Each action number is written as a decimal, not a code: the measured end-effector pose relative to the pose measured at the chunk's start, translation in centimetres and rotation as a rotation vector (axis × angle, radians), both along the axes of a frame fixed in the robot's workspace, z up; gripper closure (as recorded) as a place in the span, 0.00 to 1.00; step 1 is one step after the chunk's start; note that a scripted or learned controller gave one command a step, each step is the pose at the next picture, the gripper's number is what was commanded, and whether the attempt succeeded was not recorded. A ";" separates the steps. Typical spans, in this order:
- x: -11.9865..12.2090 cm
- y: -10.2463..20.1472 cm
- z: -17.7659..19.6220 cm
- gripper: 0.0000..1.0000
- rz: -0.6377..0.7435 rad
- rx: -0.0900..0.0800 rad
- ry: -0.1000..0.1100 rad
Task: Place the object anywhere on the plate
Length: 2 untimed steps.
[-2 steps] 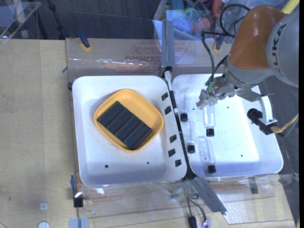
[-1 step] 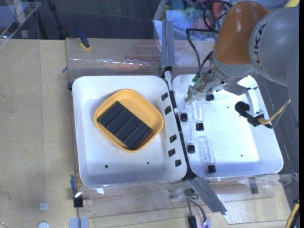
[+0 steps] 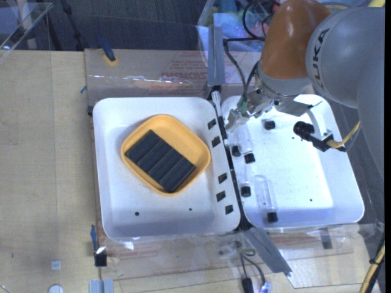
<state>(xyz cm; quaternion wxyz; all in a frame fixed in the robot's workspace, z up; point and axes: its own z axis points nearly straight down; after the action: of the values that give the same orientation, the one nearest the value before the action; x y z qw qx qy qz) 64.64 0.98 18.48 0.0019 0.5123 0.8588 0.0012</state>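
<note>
A yellow, rounded-square plate (image 3: 137,140) lies in the left white bin (image 3: 116,218). On the plate rests a black ridged rectangular object (image 3: 161,159), lying flat and turned at a slant. My gripper (image 3: 237,117) hangs over the far left corner of the right bin (image 3: 330,194), close to the divider between the bins and well to the right of the plate. Nothing shows in its grasp.
Small black clips (image 3: 222,177) line the divider between the bins. Several small black-tipped clear pieces (image 3: 263,194) lie along the left side of the right bin. The grey arm with its orange band (image 3: 293,35) reaches in from the upper right.
</note>
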 end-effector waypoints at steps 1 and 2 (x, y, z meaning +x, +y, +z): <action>-1.9 2.1 0.0 1.00 0.175 0.001 0.006; -4.5 5.0 0.0 1.00 0.272 0.001 0.005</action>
<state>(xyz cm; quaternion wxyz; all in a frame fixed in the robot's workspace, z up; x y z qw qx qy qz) 60.15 5.97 18.46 -0.0008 0.3913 0.9203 0.0003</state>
